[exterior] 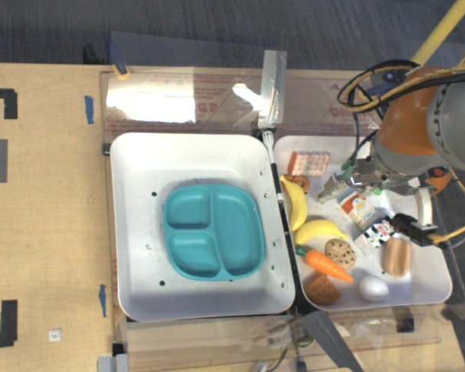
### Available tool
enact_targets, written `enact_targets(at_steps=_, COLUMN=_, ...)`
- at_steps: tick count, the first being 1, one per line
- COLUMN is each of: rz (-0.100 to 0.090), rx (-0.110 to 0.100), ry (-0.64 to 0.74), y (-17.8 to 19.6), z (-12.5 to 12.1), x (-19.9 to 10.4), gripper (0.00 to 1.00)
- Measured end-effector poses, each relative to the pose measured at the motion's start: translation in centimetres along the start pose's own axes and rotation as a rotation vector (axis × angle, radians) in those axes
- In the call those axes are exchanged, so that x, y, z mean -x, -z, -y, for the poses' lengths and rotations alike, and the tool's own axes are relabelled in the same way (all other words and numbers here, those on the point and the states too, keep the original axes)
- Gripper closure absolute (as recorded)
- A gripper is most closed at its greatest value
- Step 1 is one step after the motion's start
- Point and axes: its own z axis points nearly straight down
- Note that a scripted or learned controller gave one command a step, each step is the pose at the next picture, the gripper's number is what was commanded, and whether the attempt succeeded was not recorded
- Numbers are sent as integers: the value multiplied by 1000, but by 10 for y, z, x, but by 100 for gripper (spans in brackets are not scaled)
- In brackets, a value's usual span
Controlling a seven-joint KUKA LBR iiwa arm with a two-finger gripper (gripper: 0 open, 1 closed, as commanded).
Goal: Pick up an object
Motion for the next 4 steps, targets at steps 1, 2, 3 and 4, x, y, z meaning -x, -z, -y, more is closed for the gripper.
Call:
enact_targets(at_steps=1, rz=-1, rx=2, ry=-105, y=0, z=28, x=22, gripper=0)
enact_targets(at_steps=2, rz=-2, rx=1, ry=-339, y=0, z=38, x=32, gripper=0)
enact_targets(at_steps=3, rz=1, rx=-5, ry=-136, y=-2, z=-4, x=53, gripper=0)
enact_targets(at_steps=4, rz=-26, rx=8, ry=-411, y=2, z=-2, x=67, gripper=0)
